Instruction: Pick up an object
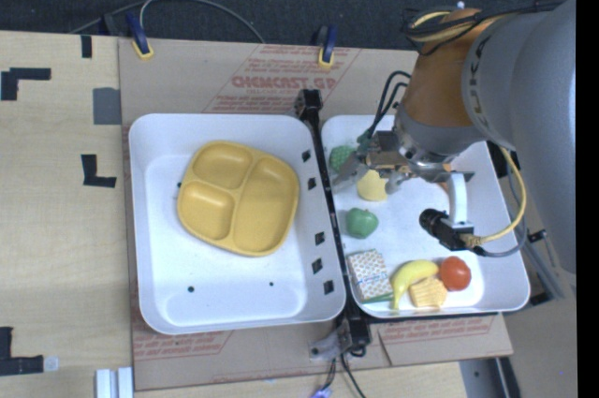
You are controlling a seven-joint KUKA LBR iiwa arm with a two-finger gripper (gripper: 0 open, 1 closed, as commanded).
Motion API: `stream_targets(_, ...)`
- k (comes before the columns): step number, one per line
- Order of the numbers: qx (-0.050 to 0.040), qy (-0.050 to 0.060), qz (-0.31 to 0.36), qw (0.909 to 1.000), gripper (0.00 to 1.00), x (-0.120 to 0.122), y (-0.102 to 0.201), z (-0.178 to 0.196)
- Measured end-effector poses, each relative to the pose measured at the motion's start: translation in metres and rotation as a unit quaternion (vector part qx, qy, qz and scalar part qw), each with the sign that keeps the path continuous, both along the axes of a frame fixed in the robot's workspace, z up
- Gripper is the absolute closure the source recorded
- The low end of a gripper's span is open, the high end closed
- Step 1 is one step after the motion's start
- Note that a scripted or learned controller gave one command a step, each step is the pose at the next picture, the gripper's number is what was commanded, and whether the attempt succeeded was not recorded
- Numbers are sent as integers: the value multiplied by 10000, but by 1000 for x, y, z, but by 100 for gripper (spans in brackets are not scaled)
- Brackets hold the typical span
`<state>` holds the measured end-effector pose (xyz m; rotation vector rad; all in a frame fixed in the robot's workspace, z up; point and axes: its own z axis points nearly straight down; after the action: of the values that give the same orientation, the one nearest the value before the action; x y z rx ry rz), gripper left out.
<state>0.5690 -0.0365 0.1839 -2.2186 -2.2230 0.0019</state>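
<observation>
As the hand (372,164) hangs low in the right bin (496,164):
Hand state: cannot be told.
Pale yellow object (372,187): directly under the hand, near the bin's left wall.
Handling: judged light, smooth, rounded; best pinched across its middle.

left bin (154,288): white
divided plate (238,197): mustard yellow
right bin (496,293): white
banana (410,278): yellow
tomato (455,273): red
round piece (361,221): green
packet (368,272): pale, checked pattern
arm (524,87): grey, orange band
bench board (267,78): tan, red lettering
</observation>
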Motion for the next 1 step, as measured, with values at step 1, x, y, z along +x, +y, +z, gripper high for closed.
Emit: stream_targets(1, -3, -2, -3, 10000, 0, 34, -16, 0)
